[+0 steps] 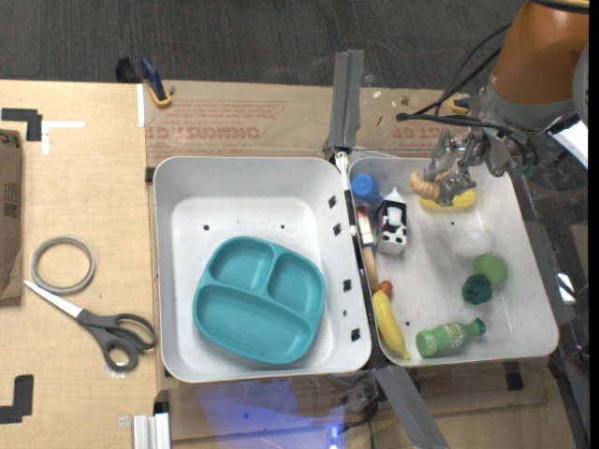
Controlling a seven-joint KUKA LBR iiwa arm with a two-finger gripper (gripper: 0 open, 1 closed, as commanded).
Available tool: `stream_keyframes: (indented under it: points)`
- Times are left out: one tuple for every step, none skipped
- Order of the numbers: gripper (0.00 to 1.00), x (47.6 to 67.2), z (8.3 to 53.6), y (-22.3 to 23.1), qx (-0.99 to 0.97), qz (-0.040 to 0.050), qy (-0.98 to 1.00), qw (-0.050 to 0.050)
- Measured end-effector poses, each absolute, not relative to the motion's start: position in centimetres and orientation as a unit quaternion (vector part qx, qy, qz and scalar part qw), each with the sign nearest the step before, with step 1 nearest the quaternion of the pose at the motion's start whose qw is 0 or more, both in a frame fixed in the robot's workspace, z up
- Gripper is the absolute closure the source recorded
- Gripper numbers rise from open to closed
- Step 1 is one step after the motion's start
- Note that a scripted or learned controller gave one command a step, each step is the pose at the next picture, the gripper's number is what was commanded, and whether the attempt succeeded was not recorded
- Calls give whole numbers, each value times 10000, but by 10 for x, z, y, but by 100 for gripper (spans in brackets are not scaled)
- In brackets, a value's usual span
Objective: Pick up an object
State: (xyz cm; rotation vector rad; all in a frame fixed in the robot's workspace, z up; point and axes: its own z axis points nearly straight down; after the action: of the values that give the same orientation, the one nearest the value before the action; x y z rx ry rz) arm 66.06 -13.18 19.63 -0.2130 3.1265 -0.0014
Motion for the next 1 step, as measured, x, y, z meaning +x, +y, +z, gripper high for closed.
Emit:
stream_keyframes:
  points:
    - [100,660,239,-64,-311,-4,9995,32]
